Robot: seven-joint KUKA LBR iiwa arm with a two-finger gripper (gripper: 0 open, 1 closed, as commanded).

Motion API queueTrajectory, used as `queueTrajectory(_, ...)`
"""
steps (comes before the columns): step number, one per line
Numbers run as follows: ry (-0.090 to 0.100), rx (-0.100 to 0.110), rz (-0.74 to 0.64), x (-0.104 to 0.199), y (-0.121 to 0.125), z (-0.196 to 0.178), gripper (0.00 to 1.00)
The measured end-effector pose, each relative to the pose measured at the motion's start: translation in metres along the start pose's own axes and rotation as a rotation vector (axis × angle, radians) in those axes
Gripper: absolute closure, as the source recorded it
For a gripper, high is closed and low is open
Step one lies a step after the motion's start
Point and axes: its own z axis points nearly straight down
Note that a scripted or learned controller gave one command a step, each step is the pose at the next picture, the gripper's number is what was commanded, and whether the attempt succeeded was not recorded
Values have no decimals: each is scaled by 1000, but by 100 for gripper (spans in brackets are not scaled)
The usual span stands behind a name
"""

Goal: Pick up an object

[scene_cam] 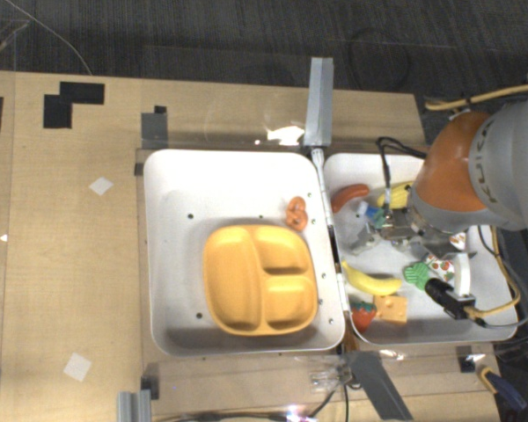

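My gripper (376, 227) hangs low in the right bin (497, 310), below the orange wrist band, among the toys. A red sausage-like piece (348, 195) lies just up and left of it. A yellow banana (371, 280) lies below it, with a cheese wedge (389, 309) and a small red and green piece (362, 310) at the bin's near edge. A green piece (415, 275) and a white patterned item (452, 269) sit to the right. A yellow and blue object (396, 195) shows close behind the wrist. Nothing is seen between the fingers.
The left bin (172, 236) holds a yellow divided plate (259, 279) and a small orange toy (297, 212) by its right wall. A grey metal post (319, 104) stands behind the divider between the bins. Black cables (458, 304) trail over the right bin's near corner.
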Motion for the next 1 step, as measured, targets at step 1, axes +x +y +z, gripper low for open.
queueTrajectory(1, 0, 5, 342, -10, 56, 2, 0)
